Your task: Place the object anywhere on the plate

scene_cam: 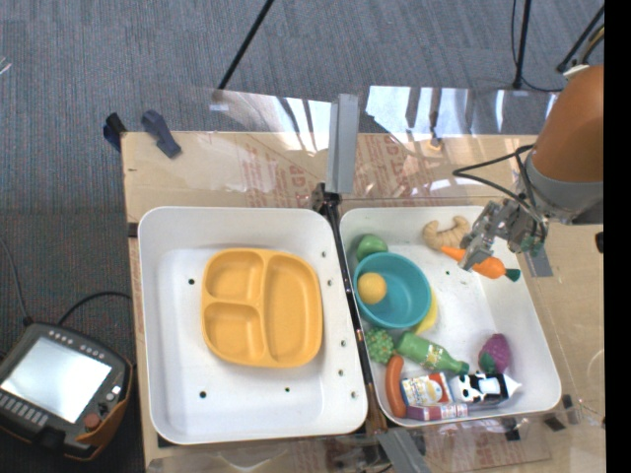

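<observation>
A yellow divided plate (262,308) lies in the middle of the left bin (168,382). An orange toy carrot (490,263) with a green end lies near the upper right of the right bin (537,348). My gripper (505,249) hangs right over the carrot, reaching in from the right, and its body hides part of the carrot. Whether the carrot is in its hold is unclear from this angle.
The right bin also holds a teal bowl (399,299) with a yellow ball (372,287) in it, a ginger root (446,231), a green bottle (431,353), a purple toy (495,351), a cow-patterned carton (483,388) and a red sausage (395,382).
</observation>
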You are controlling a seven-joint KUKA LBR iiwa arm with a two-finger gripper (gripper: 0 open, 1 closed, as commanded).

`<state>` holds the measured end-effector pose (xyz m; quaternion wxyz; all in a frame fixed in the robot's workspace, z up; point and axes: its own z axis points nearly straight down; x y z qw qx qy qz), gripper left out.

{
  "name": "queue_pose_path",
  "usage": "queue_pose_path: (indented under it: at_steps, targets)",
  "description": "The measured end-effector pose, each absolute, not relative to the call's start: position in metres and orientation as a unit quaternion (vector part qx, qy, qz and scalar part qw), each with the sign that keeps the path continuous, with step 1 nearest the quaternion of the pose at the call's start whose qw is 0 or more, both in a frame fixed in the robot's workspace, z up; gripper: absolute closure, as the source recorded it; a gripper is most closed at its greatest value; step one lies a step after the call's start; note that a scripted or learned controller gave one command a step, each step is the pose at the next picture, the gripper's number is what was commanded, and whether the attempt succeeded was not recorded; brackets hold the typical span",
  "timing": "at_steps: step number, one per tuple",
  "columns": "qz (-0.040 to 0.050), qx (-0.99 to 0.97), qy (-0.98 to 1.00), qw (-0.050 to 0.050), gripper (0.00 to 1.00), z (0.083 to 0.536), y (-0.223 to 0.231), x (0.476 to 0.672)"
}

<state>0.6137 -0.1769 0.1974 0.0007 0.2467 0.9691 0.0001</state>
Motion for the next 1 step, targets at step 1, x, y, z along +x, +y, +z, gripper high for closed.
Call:
queue_pose_path:
  at_steps: [1]
  targets:
    - [0.0013,0.249,0.969,-0.002,1.00,0.1600,-0.0834,0.5992]
